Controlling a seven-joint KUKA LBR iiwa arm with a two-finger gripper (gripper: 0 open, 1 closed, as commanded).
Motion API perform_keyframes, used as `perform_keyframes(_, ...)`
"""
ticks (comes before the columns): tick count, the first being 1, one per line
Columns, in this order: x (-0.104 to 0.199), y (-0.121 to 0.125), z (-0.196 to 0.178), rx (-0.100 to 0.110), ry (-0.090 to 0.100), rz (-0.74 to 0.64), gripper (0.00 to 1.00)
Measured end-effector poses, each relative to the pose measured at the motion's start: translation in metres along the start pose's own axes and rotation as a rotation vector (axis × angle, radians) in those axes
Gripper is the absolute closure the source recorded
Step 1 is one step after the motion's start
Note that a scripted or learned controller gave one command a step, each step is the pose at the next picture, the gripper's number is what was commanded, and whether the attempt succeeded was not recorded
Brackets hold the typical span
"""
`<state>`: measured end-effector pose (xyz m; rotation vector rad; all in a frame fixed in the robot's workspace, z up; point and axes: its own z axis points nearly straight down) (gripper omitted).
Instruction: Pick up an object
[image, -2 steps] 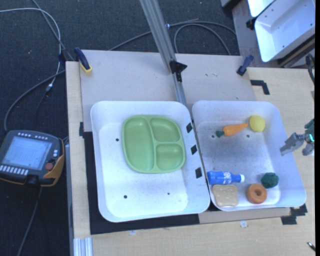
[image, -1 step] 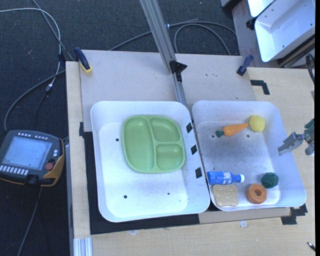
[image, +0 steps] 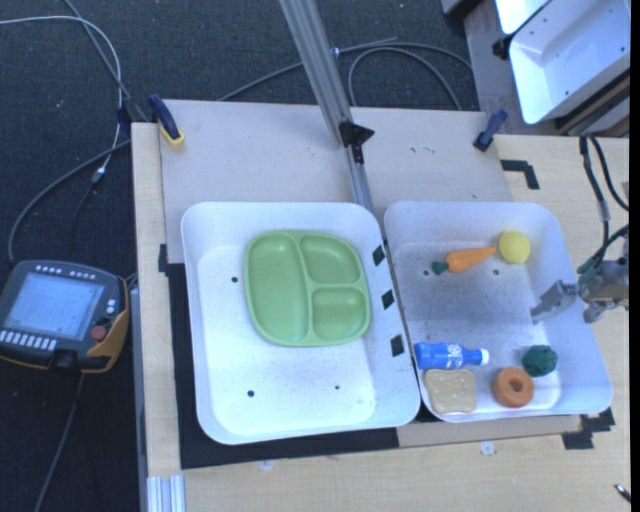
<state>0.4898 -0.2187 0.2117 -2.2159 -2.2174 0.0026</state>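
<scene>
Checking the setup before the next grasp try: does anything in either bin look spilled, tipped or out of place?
Nothing stands out. The green plate lies flat in the left bin. In the right bin, carrot, lemon, blue bottle, toast, doughnut and a dark green piece lie apart, none spilled over the rim.

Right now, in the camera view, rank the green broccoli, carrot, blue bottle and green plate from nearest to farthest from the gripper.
1. Green broccoli, just below the gripper.
2. Carrot, upper part of the right bin.
3. Blue bottle, lower left of that bin; close to the carrot's distance.
4. Green plate, left bin.
</scene>
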Motion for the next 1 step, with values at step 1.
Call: perform_keyframes(1,0.0013,-0.0089,0.0473,0.000,0.000,0.001,0.00)
